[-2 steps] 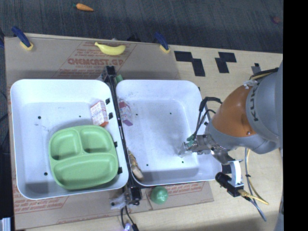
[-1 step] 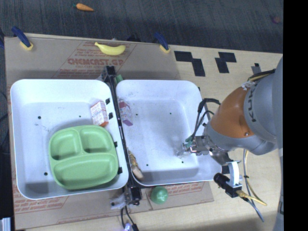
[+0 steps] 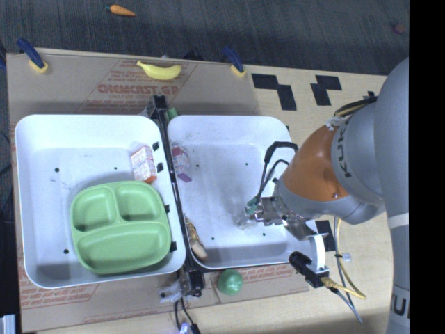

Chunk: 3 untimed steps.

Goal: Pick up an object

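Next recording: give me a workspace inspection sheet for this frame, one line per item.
Surface: cardboard-covered bench bearing left bin and right bin.
Job's things: green divided tray and small carton in left bin; purple packet and tan object at right bin's left edge.
Clutter: banana and green ball on the cardboard outside the bins; orange item on floor.
Grippers: pincer low over right bin floor; nothing seen held.
Cables: black loops by wrist.
Surroundings: dark carpet.

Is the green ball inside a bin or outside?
Outside. The green ball sits on the cardboard just below the right bin, past its rim.
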Available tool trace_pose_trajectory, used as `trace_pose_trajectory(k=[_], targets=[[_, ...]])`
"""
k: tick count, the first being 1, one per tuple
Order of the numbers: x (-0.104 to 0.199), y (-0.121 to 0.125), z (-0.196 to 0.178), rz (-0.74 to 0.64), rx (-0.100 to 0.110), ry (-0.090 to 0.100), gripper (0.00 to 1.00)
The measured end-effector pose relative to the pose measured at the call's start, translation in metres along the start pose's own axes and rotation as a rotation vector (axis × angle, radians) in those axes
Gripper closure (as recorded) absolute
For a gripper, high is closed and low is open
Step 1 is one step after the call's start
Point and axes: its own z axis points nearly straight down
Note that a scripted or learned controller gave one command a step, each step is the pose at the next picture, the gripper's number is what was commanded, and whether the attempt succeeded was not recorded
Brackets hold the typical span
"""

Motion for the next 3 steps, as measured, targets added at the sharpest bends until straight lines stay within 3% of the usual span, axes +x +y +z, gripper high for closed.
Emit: trace_pose_trajectory(k=[1, 2, 3], targets=[[-0.041, -0.001, -0.001, 0.006, -0.002, -0.002, 1.00], [0.016, 0.002, 0.000, 0.000, 0.000, 0.000, 1.00], [0.002, 0.000, 0.000, 0.004, -0.001, -0.002, 1.00]])
